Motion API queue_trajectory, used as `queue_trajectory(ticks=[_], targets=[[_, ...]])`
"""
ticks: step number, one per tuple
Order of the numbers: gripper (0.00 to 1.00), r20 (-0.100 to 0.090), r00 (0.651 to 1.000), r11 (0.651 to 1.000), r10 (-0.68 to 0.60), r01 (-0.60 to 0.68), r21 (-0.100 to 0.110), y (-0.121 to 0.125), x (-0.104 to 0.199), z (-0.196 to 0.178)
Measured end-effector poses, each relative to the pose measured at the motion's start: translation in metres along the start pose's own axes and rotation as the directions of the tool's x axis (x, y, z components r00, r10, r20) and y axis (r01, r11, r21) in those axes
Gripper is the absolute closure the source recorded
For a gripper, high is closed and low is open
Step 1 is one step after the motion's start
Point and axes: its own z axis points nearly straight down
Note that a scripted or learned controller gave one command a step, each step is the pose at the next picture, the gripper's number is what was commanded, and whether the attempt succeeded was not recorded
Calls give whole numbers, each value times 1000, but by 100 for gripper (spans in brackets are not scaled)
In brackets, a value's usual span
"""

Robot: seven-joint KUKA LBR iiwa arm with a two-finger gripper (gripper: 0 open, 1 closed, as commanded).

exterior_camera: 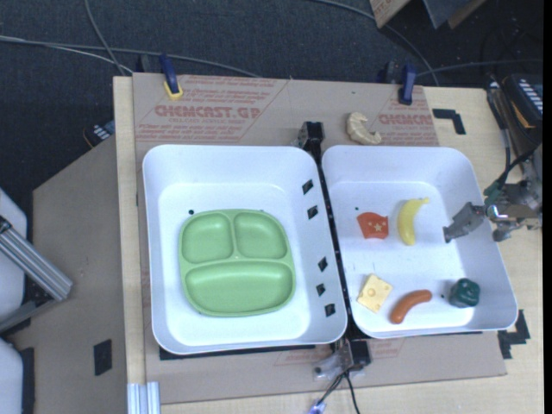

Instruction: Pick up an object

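The right bin (457,166) holds a yellow banana (410,220), a red strawberry piece (373,225), a yellow cheese wedge (374,292), an orange-brown sausage (409,306) and a dark green pepper (464,292). My gripper (479,229) reaches in over the bin's right side, to the right of the banana and above the pepper. It looks open, with only white bin floor between its fingers. One dark finger (461,222) points toward the banana.
In the left bin (159,231) lies a green divided plate (235,261). A beige toy piece (363,128) rests on the bench behind the bins. Blue clamps (172,78) hold the board's far edge. Cables hang at the right edge.
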Motion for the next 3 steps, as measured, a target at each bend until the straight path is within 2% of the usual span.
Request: queue_trajectory(ticks=[1, 2, 3], targets=[[0, 3, 1000, 1000, -4, 4, -13, 3, 1, -6], [0, 1, 1000, 1000, -3, 3, -8, -2, -4, 38], [0, 0, 1000, 1000, -4, 4, -6, -7, 6, 91]])
